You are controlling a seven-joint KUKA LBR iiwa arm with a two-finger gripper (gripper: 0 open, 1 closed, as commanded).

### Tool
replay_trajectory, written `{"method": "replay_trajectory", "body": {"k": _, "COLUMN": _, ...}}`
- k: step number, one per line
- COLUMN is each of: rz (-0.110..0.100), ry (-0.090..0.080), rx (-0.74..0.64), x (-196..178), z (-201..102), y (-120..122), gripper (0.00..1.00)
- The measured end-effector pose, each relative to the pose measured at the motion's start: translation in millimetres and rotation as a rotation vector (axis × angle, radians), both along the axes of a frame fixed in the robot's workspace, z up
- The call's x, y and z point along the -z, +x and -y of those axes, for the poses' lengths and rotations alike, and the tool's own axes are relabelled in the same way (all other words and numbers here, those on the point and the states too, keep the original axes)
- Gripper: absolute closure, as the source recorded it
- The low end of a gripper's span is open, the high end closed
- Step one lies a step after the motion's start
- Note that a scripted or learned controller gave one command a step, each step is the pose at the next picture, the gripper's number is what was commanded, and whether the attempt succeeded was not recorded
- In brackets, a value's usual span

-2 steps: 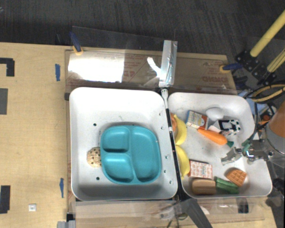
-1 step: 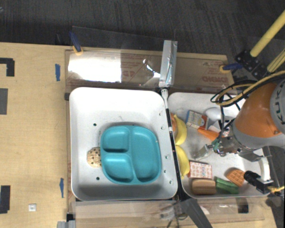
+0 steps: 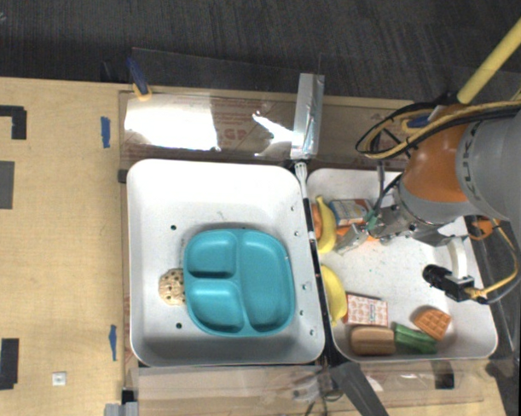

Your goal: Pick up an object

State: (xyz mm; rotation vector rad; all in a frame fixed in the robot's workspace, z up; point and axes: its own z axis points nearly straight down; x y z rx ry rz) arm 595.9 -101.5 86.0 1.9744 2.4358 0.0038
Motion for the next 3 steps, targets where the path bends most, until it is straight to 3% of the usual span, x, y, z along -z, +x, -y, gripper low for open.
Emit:
{"method": "replay_trajectory", "body": {"k": 1, "rz": 0.000, "ry": 0.000, "rx": -0.001, "x": -8.1, "z": 0.3, "y": 1.3, "gripper": 1.00}}
{"method": "replay_trajectory", "body": {"k": 2, "rz": 0.000, "ry": 0.000, "rx": -0.001, "x": -7.9, "z": 0.2, "y": 1.4, "gripper": 0.00}}
{"method": "replay_trajectory", "body": {"k": 3, "rz": -0.002, "ry": 0.000, "rx": -0.002, "x": -14.6, "z": 0.5, "y": 2.2, "gripper": 1.00}}
